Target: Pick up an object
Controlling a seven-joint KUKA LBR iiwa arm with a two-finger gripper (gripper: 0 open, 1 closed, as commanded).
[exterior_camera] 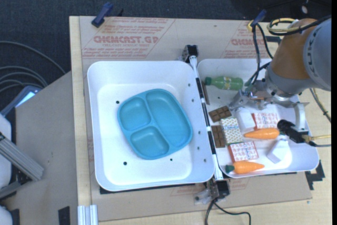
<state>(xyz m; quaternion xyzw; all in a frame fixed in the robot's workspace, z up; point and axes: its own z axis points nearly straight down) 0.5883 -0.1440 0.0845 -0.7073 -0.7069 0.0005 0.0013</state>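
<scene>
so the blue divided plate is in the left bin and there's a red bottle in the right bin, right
Not quite: the bottle in the right bin is green, not red, as the camera view shows. The blue divided plate is indeed in the left bin.

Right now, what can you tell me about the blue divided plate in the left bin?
The blue divided plate is a light blue tray, plastic by its look, with rounded corners and three compartments: two side by side in the upper part and one wider one below. All three compartments look bare. It lies flat, right side up and turned at a slant, near the middle of the left white bin. It rests on the bin's floor, apart from the walls, and nothing else touches it.
</scene>
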